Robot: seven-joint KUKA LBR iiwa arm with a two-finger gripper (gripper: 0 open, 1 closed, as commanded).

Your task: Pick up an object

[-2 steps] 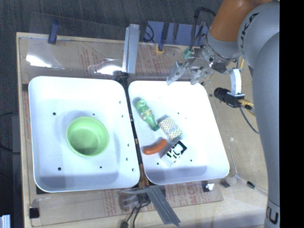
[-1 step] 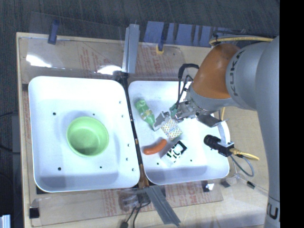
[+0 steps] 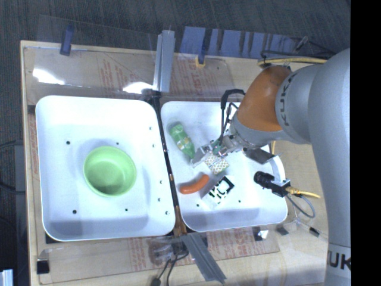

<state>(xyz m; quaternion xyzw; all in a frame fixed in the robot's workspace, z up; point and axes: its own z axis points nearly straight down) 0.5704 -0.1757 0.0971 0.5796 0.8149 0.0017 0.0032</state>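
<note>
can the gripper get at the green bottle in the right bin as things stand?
Probably yes. The green bottle lies flat with bare bin floor around it, nothing on top. The gripper hangs just beside it over the same bin; the orange sausage lies apart, nearer the front.

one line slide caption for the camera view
Gripper lowered in right bin beside green bottle; green bowl in left bin.
</note>
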